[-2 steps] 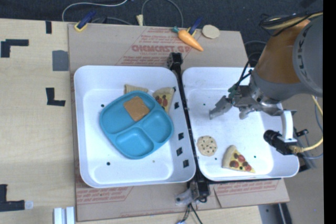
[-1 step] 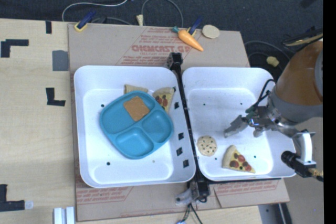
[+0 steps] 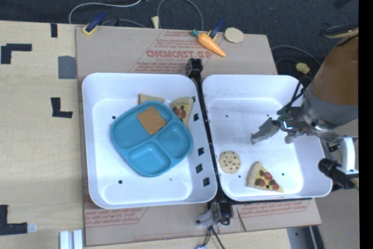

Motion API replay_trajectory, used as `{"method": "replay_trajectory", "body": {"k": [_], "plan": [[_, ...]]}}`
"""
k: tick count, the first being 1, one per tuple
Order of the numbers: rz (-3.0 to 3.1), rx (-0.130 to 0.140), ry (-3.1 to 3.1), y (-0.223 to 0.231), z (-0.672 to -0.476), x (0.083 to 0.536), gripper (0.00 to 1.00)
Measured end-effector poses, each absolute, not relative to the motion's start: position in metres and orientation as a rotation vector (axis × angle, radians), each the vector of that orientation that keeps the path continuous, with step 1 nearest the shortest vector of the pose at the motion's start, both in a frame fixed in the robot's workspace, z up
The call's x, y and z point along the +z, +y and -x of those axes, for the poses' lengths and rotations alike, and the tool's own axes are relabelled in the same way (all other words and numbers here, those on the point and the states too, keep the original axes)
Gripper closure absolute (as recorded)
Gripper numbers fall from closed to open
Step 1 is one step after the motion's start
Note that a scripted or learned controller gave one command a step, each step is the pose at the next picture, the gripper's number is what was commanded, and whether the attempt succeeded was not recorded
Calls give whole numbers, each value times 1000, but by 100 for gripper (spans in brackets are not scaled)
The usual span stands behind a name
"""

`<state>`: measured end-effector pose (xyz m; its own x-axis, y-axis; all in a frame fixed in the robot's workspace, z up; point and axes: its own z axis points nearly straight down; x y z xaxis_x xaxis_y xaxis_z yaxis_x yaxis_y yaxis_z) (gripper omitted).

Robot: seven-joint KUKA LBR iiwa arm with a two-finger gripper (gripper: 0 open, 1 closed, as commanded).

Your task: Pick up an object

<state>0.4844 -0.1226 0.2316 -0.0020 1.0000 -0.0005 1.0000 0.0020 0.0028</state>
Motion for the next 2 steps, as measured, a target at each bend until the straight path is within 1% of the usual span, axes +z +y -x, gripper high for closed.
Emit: {"method": "replay_trajectory", "body": {"k": [1, 2], "plan": [[-2226, -7, 2223, -132, -482, 181, 0], [-2219, 1, 2223, -125, -484, 210, 0]]}}
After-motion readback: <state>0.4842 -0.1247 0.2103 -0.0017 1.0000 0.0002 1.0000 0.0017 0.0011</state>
